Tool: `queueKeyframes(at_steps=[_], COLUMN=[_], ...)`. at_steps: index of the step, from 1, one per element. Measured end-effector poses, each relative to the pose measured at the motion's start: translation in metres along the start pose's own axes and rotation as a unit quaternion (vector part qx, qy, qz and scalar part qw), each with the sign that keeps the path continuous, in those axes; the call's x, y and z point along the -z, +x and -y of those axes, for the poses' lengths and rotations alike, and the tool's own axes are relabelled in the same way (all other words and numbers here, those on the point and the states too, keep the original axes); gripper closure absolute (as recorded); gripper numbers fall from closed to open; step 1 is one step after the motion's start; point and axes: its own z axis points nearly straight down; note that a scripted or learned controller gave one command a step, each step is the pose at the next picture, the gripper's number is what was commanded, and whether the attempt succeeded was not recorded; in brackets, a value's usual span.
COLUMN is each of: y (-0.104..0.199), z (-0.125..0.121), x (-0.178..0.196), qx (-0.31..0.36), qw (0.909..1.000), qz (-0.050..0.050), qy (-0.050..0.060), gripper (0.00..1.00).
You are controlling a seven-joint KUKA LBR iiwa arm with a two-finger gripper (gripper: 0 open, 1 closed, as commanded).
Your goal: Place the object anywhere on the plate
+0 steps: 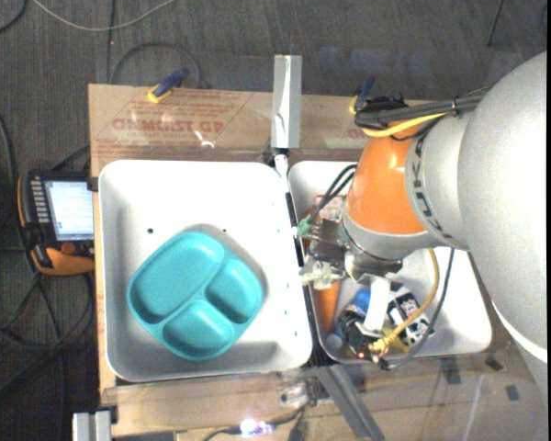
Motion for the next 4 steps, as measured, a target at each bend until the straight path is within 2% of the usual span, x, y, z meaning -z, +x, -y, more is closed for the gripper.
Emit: queueKeyframes(at_steps=[1, 2, 3, 4], y=[0.036, 0.001, 0.037, 0.085], z=[0.013, -0.021, 0.013, 0.021], x=[-0.013, -0.012, -0.01, -0.102], qx=[0.066, 0.092, 0.094, 0.236], qw=[0.9978, 0.9958, 0.9955, 0.9716], qz=[0.0, 0.0, -0.001, -0.004], qy=[0.001, 0.0, 0.001, -0.01], gripper=[1.0, 1.0, 1.0, 1.0])
